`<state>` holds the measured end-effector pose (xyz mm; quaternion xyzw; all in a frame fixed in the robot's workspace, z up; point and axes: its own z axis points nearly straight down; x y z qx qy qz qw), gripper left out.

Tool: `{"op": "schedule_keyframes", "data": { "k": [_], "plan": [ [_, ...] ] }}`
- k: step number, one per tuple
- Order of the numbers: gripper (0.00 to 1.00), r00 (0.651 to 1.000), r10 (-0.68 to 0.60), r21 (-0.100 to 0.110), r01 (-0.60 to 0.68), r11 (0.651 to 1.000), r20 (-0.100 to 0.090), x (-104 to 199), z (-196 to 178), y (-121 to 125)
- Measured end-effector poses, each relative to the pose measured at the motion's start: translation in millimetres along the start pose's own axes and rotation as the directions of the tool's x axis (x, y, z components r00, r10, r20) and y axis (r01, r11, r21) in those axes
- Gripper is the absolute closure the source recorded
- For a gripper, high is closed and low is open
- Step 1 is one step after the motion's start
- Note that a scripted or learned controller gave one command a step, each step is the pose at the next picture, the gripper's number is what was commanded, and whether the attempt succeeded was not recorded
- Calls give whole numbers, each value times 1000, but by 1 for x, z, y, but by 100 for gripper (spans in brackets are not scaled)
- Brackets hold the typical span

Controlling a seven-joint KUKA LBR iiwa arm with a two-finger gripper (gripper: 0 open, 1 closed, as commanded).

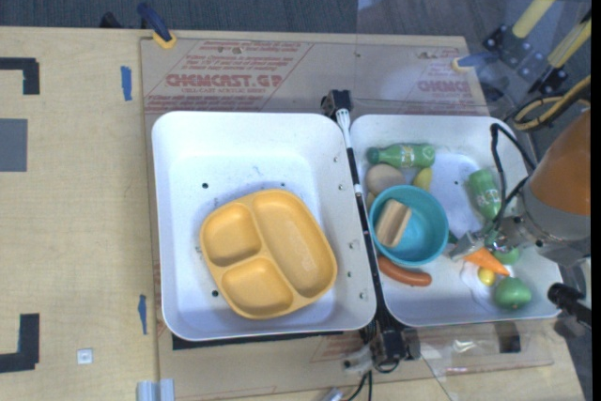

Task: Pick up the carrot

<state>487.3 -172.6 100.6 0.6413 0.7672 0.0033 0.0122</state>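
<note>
While the carrot (482, 257) lies in the right bin (441, 300) just beside a green fruit (512, 294), we should lower the hand (495, 239) squarely over it, though we cannot tell its spread.

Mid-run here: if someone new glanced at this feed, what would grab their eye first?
Probably the big yellow three-compartment plastic tray, lying alone in the left white bin. Next, the teal round bowl in the crowded right white bin, with a tan block inside it. Then the grey arm's gripper down at that bin's right side, just above the small orange carrot.
</note>
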Motion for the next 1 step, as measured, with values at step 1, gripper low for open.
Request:
{"op": "schedule_keyframes", "data": {
  "k": [1],
  "plan": [
    [100, 992, 126, 17, -126, 992, -13, 79, -86, 46]
  ]
}}
